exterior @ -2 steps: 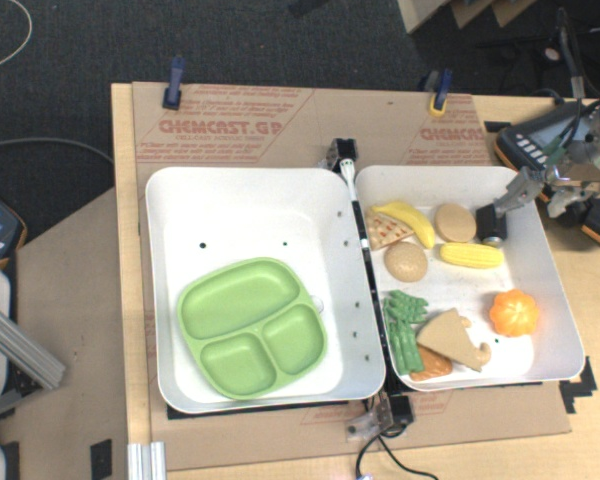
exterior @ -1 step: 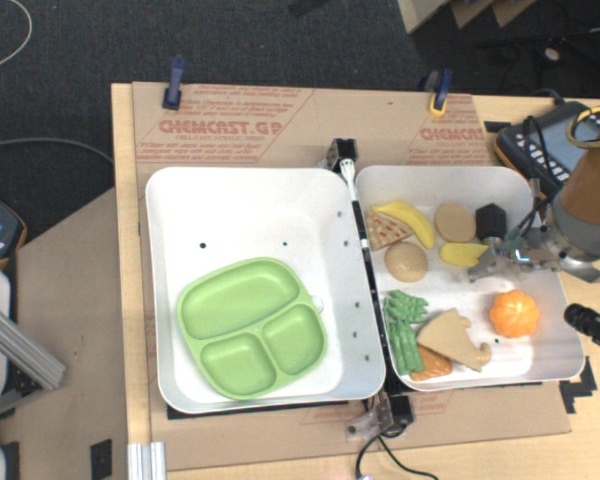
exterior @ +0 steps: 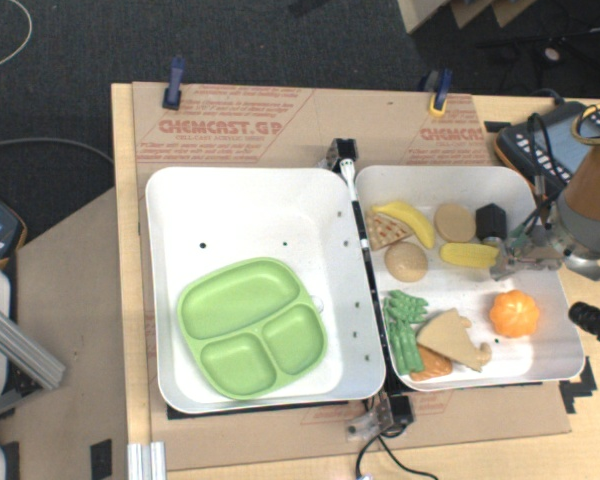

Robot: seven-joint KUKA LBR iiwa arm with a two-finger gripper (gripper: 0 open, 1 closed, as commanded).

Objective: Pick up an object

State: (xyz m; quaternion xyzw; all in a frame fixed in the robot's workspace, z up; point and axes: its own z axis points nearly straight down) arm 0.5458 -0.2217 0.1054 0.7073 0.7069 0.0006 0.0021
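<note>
The right bin (exterior: 540, 368) holds toy foods: a banana (exterior: 406, 218), a waffle wedge (exterior: 386, 232), a tan round piece (exterior: 456, 222), a yellow corn cob (exterior: 469, 256), a beige ball (exterior: 407, 262), an orange (exterior: 514, 314), green beans (exterior: 405, 328) and a tan bread slice (exterior: 454, 340). A small black block (exterior: 491, 221) sits by the tan round piece. My gripper (exterior: 513, 253) reaches in from the right, low over the bin, just right of the corn cob and above the orange. Nothing shows clearly in its grasp.
The left bin (exterior: 240, 203) carries a green divided plate (exterior: 252, 325) at its front. A black divider clip (exterior: 344, 153) sits between the bins at the back. Blue and yellow clamps (exterior: 173, 81) pin the cardboard at the far edge. Cables and a controller lie at the right.
</note>
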